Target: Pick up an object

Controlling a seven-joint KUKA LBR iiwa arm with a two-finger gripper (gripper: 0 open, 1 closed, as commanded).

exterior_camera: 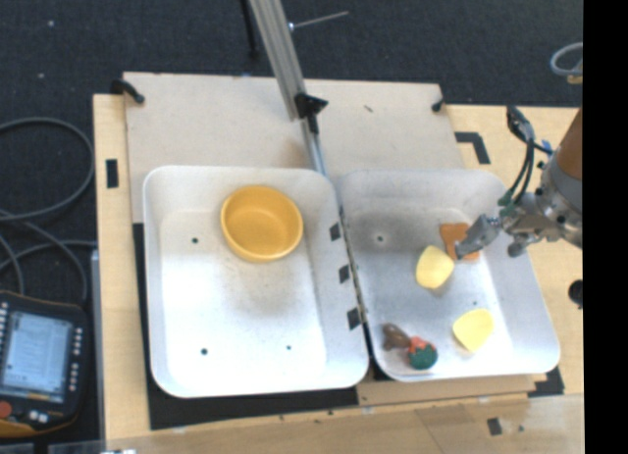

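Dark carpet around a tan counter [113, 246], two white bins side by side on it. Right bin [392, 192] had the candidates. Nearest one to me: a small orange piece [453, 236] near the bin's far-right part, touching or just under my pincer [481, 237]. It lay just to the view's left of my tip. Can't tell its long axis, partly hidden. Can't tell if my pincer was apart or together either; too blurred, and nothing clearly between the tips. A pale yellow lump [435, 269] sat just below-left of the orange piece, close but apart from my tip. Another yellow piece [473, 329] nearer the front edge, and a brown-green-red cluster [411, 346] at front-left. Left bin [177, 344] held a yellow bowl [261, 222], well apart from me. My guess: a short shift left and down would be enough.
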